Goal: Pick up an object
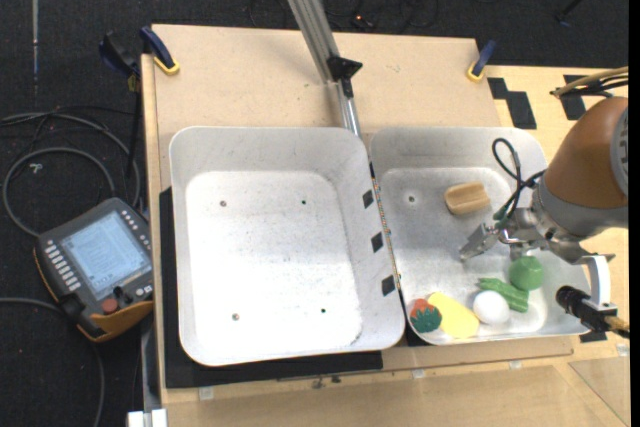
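Note:
The right bin [420, 150] holds several small objects. A tan block [467, 198] lies near its middle. Along the front wall sit a red strawberry-like piece with a green top [425, 314], a yellow piece [459, 319], a white ball [491, 306] and a green leafy piece [506, 292]. A round green object [526, 272] lies just below the wrist. My gripper [497, 240] hangs low over the right half of this bin, between the tan block and the green object, and nothing is visibly held in it.
The left bin [190, 215] lies beside the right one, with a shared ridge [378, 215] between them. A metal pole [310, 15] slants down to the bins' back edge. A teach pendant [95, 260] lies off the bench at the left. The arm's orange band [595, 165] overhangs the right bin's right wall.

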You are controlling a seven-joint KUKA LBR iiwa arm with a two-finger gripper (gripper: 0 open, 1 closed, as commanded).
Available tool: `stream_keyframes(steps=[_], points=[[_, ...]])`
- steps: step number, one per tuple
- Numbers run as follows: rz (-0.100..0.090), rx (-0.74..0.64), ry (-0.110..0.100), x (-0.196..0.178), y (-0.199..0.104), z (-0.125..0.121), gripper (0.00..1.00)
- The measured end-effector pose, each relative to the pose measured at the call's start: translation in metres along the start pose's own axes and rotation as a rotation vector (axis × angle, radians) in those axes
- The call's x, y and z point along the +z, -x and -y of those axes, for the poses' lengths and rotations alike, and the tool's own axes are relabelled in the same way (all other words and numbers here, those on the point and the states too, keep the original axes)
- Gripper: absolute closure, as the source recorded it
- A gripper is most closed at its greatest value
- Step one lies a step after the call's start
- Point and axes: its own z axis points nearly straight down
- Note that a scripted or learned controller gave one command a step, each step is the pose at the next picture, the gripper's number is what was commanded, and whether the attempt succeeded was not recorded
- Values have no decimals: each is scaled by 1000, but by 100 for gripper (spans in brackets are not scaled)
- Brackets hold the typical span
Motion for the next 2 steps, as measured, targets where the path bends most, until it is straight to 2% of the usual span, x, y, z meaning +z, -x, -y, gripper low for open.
stream_keyframes(steps=[1,2], points=[[-1,-1,1,-11,0,0,100],[1,1,2,-61,10,0,100]])
